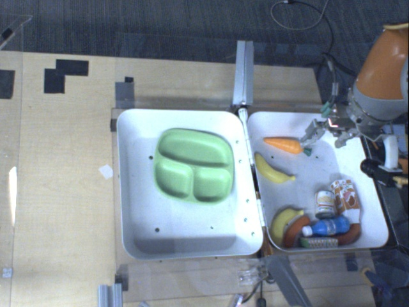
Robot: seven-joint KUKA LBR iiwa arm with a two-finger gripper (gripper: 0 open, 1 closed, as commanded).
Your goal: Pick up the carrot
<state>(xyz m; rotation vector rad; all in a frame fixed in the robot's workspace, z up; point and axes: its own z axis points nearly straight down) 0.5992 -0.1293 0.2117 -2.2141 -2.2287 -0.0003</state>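
- Landmark adopted: the right bin (377, 232); all positions are referred to it.
- Near end of the right bin: a cluster is recorded, consisting of a blue-capped bottle (326, 228), a small can (325, 203), a printed carton (346, 195), a second banana (285, 220) and a red-brown item that is partly covered and not identified.
- Middle of the right bin, towards its left wall: a yellow banana (273, 170) is noted, lying aslant.
- Far part of the right bin: the carrot (284, 145) is found lying flat, tip towards the left wall, apart from the banana below it.
- The gripper (311, 135) is seen just beside the carrot's blunt end; its fingers appear parted, though not widely, and nothing is held between them.
- Left of the right bin: a green divided tray (193, 164) is recorded in the left bin (137, 235).
- Assessment: the approach is judged incomplete. The fingers should be centred across the carrot's thick end and lowered to straddle it before closure is made. The banana should be kept out of the grasp, and a glancing contact that would roll the carrot away is to be avoided.
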